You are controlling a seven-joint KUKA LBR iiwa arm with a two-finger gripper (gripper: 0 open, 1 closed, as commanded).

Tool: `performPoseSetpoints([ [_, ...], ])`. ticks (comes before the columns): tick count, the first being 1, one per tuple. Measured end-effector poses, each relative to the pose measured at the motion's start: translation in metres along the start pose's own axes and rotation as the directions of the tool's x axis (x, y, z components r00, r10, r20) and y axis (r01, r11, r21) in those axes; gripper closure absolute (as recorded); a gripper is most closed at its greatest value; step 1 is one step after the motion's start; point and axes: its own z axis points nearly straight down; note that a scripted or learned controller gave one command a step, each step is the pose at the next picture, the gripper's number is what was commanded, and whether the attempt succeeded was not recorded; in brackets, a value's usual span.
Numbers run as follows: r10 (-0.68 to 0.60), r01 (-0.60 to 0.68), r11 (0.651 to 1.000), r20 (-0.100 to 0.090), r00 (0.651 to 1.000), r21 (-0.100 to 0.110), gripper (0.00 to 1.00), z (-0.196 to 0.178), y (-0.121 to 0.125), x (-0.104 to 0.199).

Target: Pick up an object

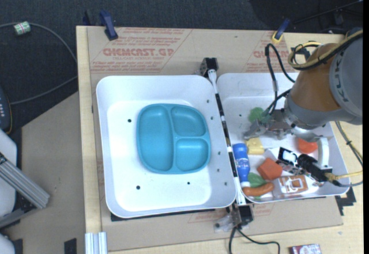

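My gripper (pixel 260 128) is low in the right bin (pixel 230 87), reaching in from the right under the grey and orange wrist. A green object (pixel 256 113) lies just behind it. A yellow block (pixel 254 147) sits right in front of it. Nearer the front lie a blue and white bottle (pixel 241 162), an orange-red block (pixel 269 169), a sausage-like toy (pixel 258 190) and a white packet with orange print (pixel 294 184). A red object (pixel 307 146) shows on the right, partly under the arm. I see nothing held by the gripper.
The left bin (pixel 115 189) holds a blue divided plate (pixel 172 136) in its middle. A black bar (pixel 222 126) runs between the two bins. The arm covers the right bin's far right part.
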Motion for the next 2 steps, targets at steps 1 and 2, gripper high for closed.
performPoseSetpoints([
  [1,0.000,0.000,1.000,-0.001,1.000,0.007,0.00,0.003,0.092,0.027],
  [2,0.001,-0.001,1.000,0.000,1.000,0.010,0.00,0.003,0.081,0.008],
])
